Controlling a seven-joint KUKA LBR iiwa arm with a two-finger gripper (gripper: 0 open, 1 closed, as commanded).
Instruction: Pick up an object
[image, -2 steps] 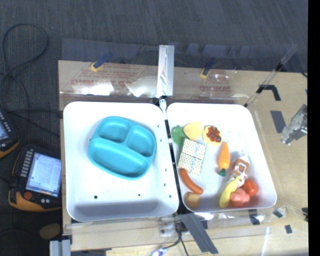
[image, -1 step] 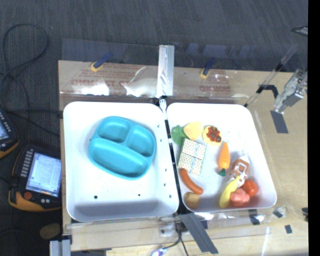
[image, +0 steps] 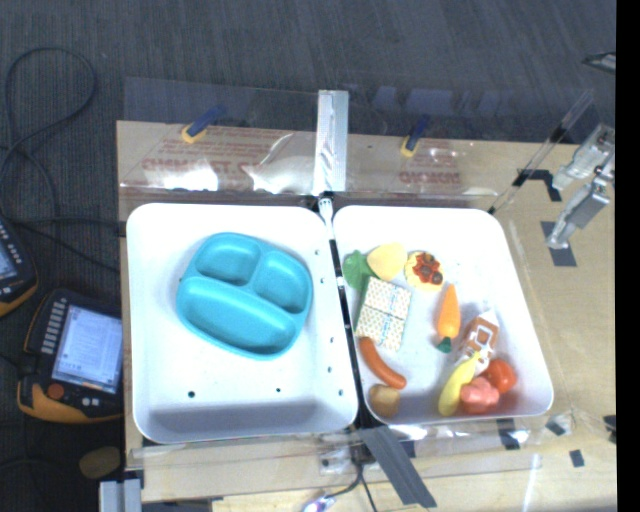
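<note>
The right bin (image: 515, 290) holds several toy foods: a green leafy piece (image: 355, 268), a yellow lemon (image: 387, 261), a pizza slice (image: 425, 267), a checked cracker (image: 385, 312), an orange carrot (image: 448, 312), a red sausage (image: 383, 363), a brown potato (image: 384, 399), a banana (image: 455, 387), a small carton (image: 481, 340) and a red tomato (image: 501, 375). My gripper (image: 588, 180) is at the far right edge, above the bench and outside the bin, well away from the toys. Nothing shows between its fingers.
The left bin (image: 160, 390) bears a blue divided plate (image: 245, 292). A clear panel with clips stands behind both bins. A handheld pendant (image: 75, 355) and cables lie on the floor to the left.
</note>
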